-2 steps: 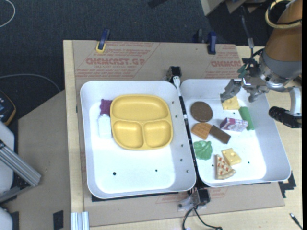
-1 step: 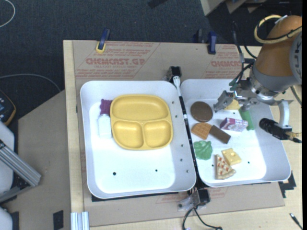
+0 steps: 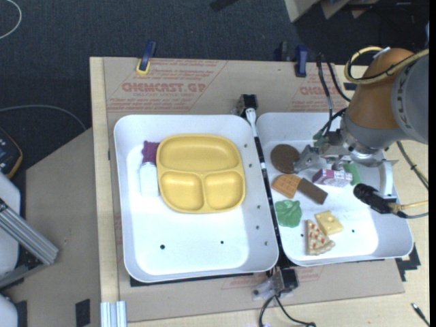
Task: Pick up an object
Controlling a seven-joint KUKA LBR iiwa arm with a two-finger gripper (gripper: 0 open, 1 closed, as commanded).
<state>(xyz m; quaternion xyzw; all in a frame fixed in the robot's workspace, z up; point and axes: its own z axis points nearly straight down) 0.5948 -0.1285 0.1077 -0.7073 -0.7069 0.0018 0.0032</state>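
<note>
Now gripper low over right bin, toys crowded beneath

Robot arm: big, round, grey, smooth and shiny. Wide orange band near wrist, like fat ring. Yellow cable loops over top of orange part. Thin black wires run down beside arm. Gripper end made of silver-grey metal bits. Black plug with cable sticks out low down.
</note>
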